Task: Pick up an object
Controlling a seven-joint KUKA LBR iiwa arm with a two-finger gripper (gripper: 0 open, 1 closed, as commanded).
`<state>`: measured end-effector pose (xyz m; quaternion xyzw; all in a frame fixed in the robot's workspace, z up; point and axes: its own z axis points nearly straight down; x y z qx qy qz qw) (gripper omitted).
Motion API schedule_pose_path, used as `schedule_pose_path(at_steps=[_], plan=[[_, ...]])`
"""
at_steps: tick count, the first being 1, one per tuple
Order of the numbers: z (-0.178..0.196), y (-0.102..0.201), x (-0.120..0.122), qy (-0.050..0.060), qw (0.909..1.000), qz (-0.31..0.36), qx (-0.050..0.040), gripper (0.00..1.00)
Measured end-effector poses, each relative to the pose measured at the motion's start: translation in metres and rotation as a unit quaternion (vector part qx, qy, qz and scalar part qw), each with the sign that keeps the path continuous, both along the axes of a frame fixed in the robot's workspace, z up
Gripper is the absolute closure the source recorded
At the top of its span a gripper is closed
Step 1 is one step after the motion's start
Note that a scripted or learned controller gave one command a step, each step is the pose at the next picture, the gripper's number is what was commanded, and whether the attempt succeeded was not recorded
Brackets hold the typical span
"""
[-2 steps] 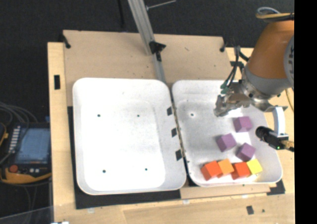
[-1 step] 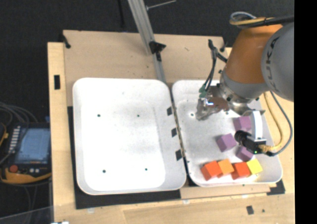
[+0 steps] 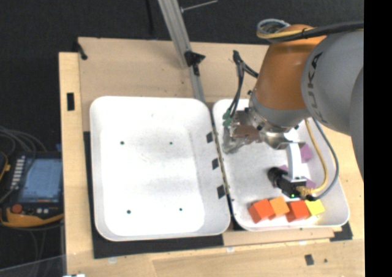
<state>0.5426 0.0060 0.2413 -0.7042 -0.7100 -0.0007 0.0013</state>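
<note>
Low over the right bin [image 3: 343,214] sat the claw [image 3: 237,138], near that bin's left wall and just beside the divider between the two bins. We could not tell its state, since the wrist and its orange band hid most of it and the metal parts below were blurred. We saw nothing between its tips, so we judged the pick not yet made: the arm had reached the bin, but the grasp and the lift were both left to do.

Outward from there, the things to pick lay well apart from the claw, along the near edge of the right bin. We counted a row of small blocks touching or nearly touching: an orange block [image 3: 263,210], a paler orange block [image 3: 280,206], a red-orange block [image 3: 298,210] and a yellow block [image 3: 315,208]. They looked like plain hard cubes (easy enough to pinch, we thought, if taken one at a time). A purple piece [image 3: 305,153] showed further back, partly hidden by cable and a black fitting.

The left bin [image 3: 147,165] lay beside it on the table [image 3: 122,67].
</note>
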Motion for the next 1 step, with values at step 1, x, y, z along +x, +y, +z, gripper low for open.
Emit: schedule_pose_path(at_steps=[1], plan=[[0.0061, 0.0551, 0.0037, -0.001, 1.0, 0.0, -0.0004, 1.0]])
